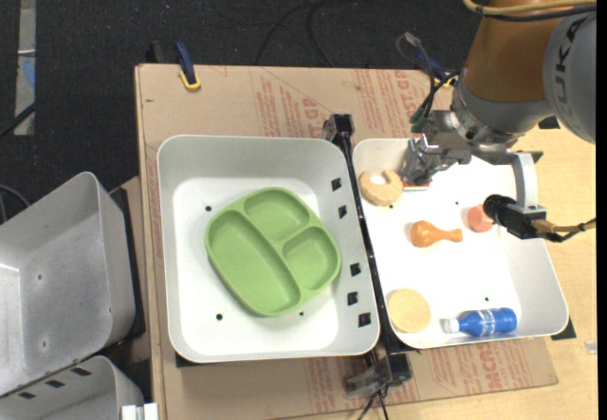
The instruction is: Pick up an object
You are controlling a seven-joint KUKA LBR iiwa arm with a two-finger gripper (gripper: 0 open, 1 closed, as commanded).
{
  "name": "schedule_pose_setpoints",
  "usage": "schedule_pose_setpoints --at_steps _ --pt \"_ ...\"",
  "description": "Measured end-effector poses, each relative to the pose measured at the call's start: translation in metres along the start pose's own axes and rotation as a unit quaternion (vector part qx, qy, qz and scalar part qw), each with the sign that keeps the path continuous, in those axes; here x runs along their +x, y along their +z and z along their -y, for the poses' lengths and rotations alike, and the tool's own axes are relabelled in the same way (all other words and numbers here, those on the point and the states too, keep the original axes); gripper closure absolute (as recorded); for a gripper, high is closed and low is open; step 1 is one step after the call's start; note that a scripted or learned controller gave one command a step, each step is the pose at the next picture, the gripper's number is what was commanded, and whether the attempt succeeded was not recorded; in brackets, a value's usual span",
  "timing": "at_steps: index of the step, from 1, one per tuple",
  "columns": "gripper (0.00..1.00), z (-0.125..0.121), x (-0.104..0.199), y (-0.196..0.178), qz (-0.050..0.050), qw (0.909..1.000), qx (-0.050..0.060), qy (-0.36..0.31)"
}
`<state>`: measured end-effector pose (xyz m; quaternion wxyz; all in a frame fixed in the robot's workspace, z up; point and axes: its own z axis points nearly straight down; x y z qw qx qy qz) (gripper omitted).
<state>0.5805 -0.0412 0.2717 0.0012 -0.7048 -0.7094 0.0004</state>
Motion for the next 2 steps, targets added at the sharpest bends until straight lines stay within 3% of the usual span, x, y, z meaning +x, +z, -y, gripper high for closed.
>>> schedule_pose_setpoints --at_steps 2 --pt "1.0 0.034 0.1 0.016 0.0 1.0 0.001 -0.001"
